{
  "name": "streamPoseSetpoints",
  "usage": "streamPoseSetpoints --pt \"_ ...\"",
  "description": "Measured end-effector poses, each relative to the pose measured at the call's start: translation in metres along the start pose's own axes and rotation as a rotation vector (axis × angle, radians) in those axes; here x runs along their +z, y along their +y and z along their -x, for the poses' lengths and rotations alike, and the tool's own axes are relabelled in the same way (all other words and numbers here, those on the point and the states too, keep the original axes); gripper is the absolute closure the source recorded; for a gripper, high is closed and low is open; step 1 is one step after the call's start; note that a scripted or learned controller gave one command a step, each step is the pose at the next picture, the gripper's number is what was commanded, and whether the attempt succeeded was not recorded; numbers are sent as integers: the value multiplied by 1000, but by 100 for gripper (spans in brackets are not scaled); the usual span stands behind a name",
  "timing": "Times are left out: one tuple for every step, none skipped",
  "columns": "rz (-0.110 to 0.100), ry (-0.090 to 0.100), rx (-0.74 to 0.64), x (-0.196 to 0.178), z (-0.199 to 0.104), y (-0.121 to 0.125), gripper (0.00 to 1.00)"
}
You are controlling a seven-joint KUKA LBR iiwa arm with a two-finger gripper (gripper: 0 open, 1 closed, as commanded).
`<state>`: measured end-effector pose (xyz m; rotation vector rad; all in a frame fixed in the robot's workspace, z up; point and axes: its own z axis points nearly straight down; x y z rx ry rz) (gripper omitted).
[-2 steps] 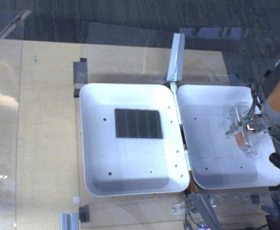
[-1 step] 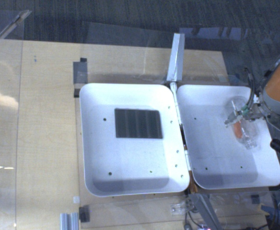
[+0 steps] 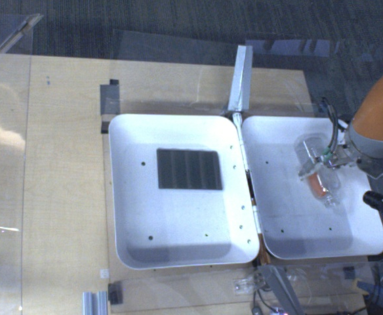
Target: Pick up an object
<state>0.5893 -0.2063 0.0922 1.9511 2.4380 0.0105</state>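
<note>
Object (image 3: 318, 186), small and orange-red, sits in the right bin (image 3: 290, 235), directly under the gripper (image 3: 322, 169). Clear fingers seem to straddle it, but the glare leaves me unable to tell whether they have closed on it. I'd say the pick is at the grasp stage, lift not yet done. Left bin (image 3: 139, 241) carries a dark ribbed pad (image 3: 189, 169). No readable writing anywhere.

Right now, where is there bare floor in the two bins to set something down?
Left bin: bare all round the dark ribbed mat. Right bin: bare along its left side and front; crowded at centre right, where the tool sits over a reddish object.
</note>
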Motion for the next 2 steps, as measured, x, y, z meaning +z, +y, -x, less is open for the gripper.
streamPoseSetpoints --pt "5 -2 -3 -12 0 2 100" --pt "-9 9 -55 -98 -76 52 100"
